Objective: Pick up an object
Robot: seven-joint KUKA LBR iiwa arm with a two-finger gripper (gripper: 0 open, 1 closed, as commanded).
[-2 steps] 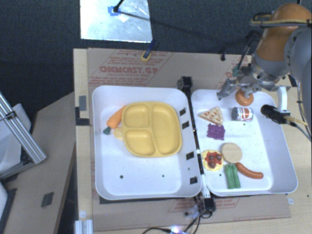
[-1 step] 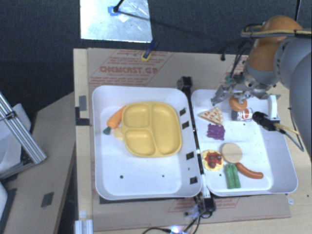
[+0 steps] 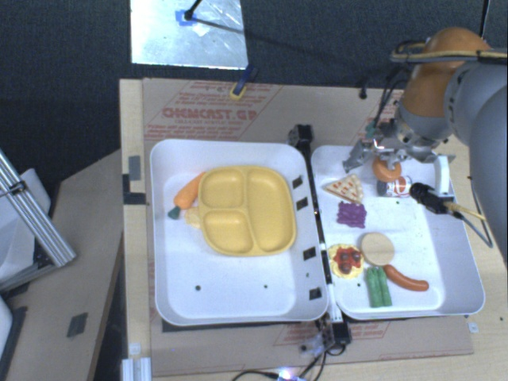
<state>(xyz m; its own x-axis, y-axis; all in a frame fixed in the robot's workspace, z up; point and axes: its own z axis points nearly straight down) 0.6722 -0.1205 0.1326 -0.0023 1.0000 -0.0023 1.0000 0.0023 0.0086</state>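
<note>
Clutter crowds the right bin [image 3: 432,232], where the gripper [image 3: 379,154] hangs low over the far end. Just under it sits an orange round toy [image 3: 387,168], the thing nearest to it, close to the bin's back wall. The toy is bright orange and rounded with a paler patch at its middle. The wrist above hides part of it. Whether the gripper is spread or closed on it cannot be told from this angle.

A small red and white can [image 3: 399,186] lies on its side right beside the orange toy, on the side nearer the camera, touching or nearly so. To their left lies a pizza slice [image 3: 346,189], and a purple bunch [image 3: 352,213] sits just below the slice.

Nearer the camera and well apart from the gripper are 4 more pieces. A tan disc [image 3: 378,248] touches a round yellow and red piece [image 3: 345,261]. A green pod [image 3: 378,286] lies beside a red sausage [image 3: 406,279].

The left bin [image 3: 238,288] holds a yellow 3-compartment plate [image 3: 242,210]. A carrot [image 3: 189,190] leans against the plate's left edge, and a pale yellow piece [image 3: 193,218] peeks out beneath it.

The grey arm [image 3: 480,94] comes in from the right, above the back right corner of the right bin.
</note>
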